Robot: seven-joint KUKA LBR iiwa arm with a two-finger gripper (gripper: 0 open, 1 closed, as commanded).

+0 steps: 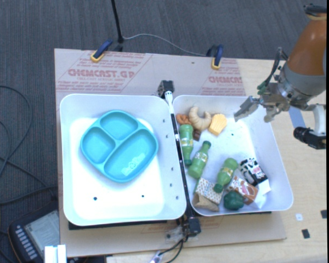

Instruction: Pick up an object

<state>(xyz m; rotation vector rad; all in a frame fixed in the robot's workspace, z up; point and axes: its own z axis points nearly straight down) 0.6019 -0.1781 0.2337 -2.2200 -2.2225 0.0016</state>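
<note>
Bench (98, 73): flat board with red printed lettering, spanning the middle of the frame, held by two blue clamps at its top edge.
Arm (312, 43): smooth, rounded, with an orange band over a grey wrist, entering at the upper right.
Left bin (71, 201): shallow, glossy white, rounded corners, centre left.
Right bin (277, 163): same make, touching the left bin along a dark centre seam.
Plate (119, 145): turquoise plastic, smooth, oval, split into three compartments; it sits in the left bin, tilted toward the upper left.
Gripper (257, 107): dark metal, two thin fingers spread wide with nothing between them, over the right bin's upper right rim.
Bottles (199, 159): three green plastic toy bottles, glossy and tapered, lying on their sides in the right bin's middle, below and left of the gripper and well apart from it.
Croissant (199, 116): tan, curved and ridged, in the bin's upper left, left of the gripper.
Cheese (218, 124): yellow-orange wedge, just beside the croissant and nearest the gripper, though not touching it.
Carton (253, 171): small box with black-and-white cow patches, lower right of the bin.
Green lump (233, 201): dark, rounded, near the bin's bottom rim, among small printed boxes.
</note>
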